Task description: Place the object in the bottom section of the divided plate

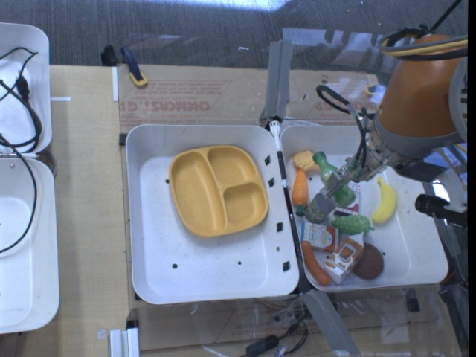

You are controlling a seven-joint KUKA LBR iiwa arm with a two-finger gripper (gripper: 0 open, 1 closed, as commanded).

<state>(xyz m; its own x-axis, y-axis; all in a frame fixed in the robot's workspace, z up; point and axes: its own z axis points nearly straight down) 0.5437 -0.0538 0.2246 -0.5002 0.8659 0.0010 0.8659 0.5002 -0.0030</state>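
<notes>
A yellow divided plate [218, 190] lies in the left white bin [149, 274], with one long section on its left and two smaller ones on its right. My gripper [317, 210] is low in the right bin [416, 251], among a heap of toy foods. It hangs just right of an orange carrot [299, 189] and directly above a small carton [320, 236]. A green cucumber [349, 223] lies just to its right. Nothing can be made out in its grasp.
The right bin also holds a banana [384, 201], a brown ball [368, 263], a printed box [343, 259], a red sausage [314, 265], a green vegetable [326, 166] and a yellow piece [303, 159]. A raised divider [282, 199] separates the bins.
</notes>
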